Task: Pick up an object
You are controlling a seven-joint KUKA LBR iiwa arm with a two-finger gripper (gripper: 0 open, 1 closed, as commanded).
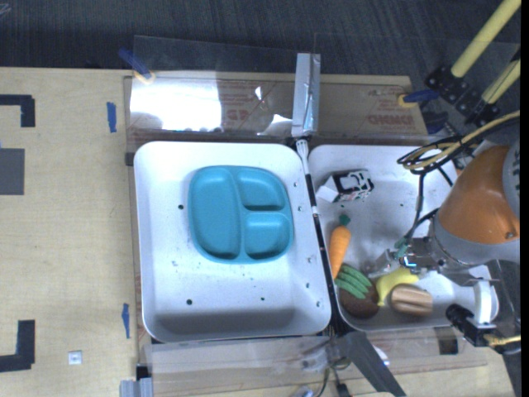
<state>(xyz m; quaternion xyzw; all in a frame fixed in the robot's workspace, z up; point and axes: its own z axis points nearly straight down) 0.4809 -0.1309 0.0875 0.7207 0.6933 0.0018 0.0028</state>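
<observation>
1. white plastic forms two shallow bins set side by side on the wooden table point(58, 246); the left bin point(157, 288) is seen nearer the table's middle, the right bin point(380, 213) toward its right edge.
2. a blue divided plate point(240, 212) is laid in the middle of the left bin.
3. a toy carrot point(339, 248) is placed by the right bin's left wall, its green top pointing to the far edge.
4. a green ridged item point(354, 280), a dark brown round item point(359, 303), a yellow banana-like piece point(395, 282) and a tan bread-like piece point(410, 301) are clustered at the right bin's near edge.
5. a small black-and-white object point(351, 184) is found near the right bin's far left corner.
6. the claw point(405, 259) is lowered just above the yellow piece; whether it is released or clenched cannot be told.
</observation>
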